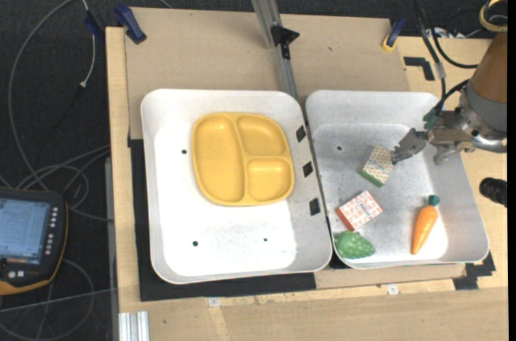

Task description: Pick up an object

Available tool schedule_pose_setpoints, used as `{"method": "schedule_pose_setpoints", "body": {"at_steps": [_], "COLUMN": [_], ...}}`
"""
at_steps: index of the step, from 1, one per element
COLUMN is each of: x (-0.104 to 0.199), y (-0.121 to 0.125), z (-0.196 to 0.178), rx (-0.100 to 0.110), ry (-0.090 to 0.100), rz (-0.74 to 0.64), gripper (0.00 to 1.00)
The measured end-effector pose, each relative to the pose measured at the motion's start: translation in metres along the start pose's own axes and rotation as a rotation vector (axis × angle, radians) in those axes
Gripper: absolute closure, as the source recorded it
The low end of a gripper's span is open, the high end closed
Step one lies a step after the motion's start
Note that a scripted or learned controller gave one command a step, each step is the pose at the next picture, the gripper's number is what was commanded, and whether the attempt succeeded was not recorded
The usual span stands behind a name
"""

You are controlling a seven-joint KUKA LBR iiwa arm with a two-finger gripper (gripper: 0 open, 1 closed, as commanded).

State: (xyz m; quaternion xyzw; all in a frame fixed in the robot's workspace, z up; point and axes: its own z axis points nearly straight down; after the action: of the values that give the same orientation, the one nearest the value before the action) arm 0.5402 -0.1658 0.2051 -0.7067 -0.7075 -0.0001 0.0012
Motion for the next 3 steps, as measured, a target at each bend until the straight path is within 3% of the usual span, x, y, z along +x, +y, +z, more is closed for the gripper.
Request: {"method": "schedule_pose_setpoints", "body": {"at_steps": [1,3], "x": [0.0,-0.015], "y": [0.0,0.001], "z": [0.0,0.094], "rx": [0.0,0.005], "ry": [0.0,0.001], "rz": [0.0,0.002], "gripper": [0.0,0.0]}}
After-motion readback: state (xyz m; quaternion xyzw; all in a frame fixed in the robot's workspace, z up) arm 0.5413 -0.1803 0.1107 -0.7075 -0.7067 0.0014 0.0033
